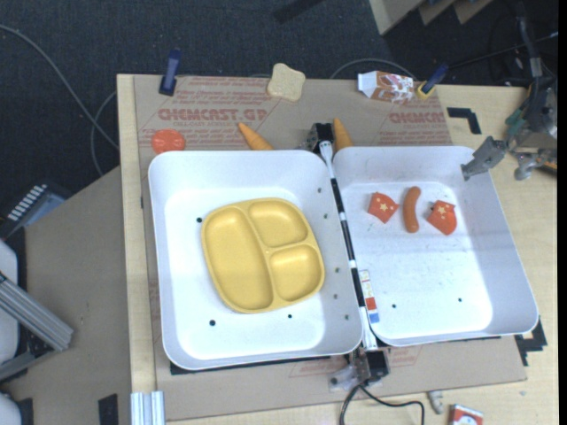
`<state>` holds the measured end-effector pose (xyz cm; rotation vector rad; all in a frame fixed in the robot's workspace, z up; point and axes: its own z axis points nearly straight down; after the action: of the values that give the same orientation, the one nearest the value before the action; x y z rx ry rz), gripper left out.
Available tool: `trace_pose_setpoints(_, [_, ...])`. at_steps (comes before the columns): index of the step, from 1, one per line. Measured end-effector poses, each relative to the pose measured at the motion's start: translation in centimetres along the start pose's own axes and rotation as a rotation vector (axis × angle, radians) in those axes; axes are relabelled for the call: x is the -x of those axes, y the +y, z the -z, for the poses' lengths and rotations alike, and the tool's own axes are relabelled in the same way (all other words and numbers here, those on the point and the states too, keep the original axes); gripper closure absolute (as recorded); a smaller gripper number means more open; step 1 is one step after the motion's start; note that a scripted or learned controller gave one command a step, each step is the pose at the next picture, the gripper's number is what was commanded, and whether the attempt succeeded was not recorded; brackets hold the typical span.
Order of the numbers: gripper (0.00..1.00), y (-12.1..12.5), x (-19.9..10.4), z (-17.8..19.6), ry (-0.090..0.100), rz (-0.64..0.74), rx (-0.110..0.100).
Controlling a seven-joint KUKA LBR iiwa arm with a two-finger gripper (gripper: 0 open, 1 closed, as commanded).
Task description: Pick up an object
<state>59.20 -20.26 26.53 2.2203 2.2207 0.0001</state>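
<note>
The end effector [483, 158] hangs at the far right corner of the right bin [496, 317], just over its rim, with the rest of the arm's metal parts rising behind it to the right. Whether it is open or closed cannot be told; nothing shows in its grip.

Down and to the left of the end effector, inside the right bin, three small items lie in a row. Nearest is a red wedge [442, 217]. Just beyond it, further left, lies a sausage [412, 209], set lengthwise and apart from the wedge. Further left again is a red piece with a yellow star [382, 207], also apart from the sausage. All three rest on the bin floor, near but clear of the end effector.

Well to the left of the end effector, past the divider where the bins meet, the left bin [177, 326] holds a yellow tray [262, 253] with three compartments, lying flat.

On the desk [142, 237] behind the bins, left of the end effector, sit a carrot [255, 137], an orange disc [167, 140], a bread slice [286, 81], a blue clip [169, 71], and, closer to the end effector, a small carton [387, 86] lying on its side. A second orange piece [341, 135] lies by the junction of the bins.
</note>
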Motion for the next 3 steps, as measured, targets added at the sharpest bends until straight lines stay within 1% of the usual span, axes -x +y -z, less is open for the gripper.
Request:
trace_pose_setpoints(1, [0.00,3.7,-3.4,-10.4,0.003,0.001,-0.005])
trace_pose_setpoints(2, [0.00,6.5,-6.7,-18.1,0.002,0.001,-0.003])
trace_pose_setpoints(3, [1.00,6.5,-6.6,-17.0,0.000,0.002,0.000])
